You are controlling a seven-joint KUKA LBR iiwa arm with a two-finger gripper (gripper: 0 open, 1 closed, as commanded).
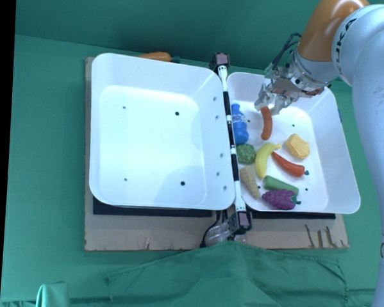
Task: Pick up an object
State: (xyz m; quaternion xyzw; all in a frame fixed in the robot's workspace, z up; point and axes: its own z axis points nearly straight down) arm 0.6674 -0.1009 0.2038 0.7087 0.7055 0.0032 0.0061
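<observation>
2 white bins (157,199) on cardboard (143,234) over green cloth (45,142); gripper (269,106) fingers clamped around red sausage (267,124)

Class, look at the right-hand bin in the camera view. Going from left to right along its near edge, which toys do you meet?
Corn cone → green cucumber → purple grapes; grapes overlap the cucumber slightly but reach furthest right.
</observation>
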